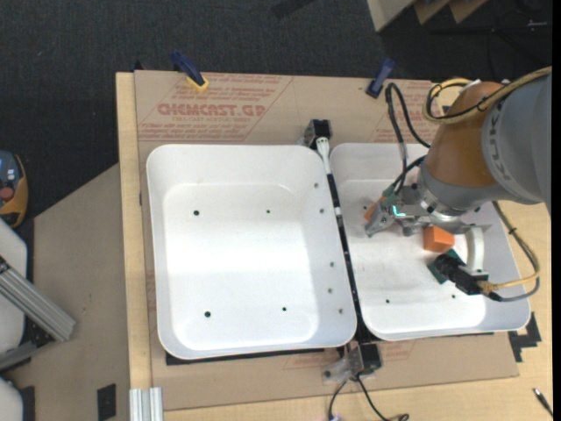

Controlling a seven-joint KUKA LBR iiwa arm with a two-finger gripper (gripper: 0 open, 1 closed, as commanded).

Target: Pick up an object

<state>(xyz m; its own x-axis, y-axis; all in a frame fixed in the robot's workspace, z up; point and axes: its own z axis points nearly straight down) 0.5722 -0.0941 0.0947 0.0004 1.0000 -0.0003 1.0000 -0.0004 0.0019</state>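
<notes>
My gripper [382, 221] hangs low over the left part of the right bin [394, 318], at the end of the grey arm with its orange band [456, 152]. A small orange and teal piece [386, 209] shows right at the gripper's tip; I cannot tell whether it is held or lies beneath. An orange block [438, 238] lies just right of the gripper, partly under the wrist. A green object [442, 267] lies a little nearer the front, beside a black part with a cable.
The left bin [237, 331] sits beside the right one, with a black divider clamp [337, 226] between them. Both rest on a cardboard sheet [228, 103] held by blue clamps. Cables [508, 283] loop over the right bin's right side.
</notes>
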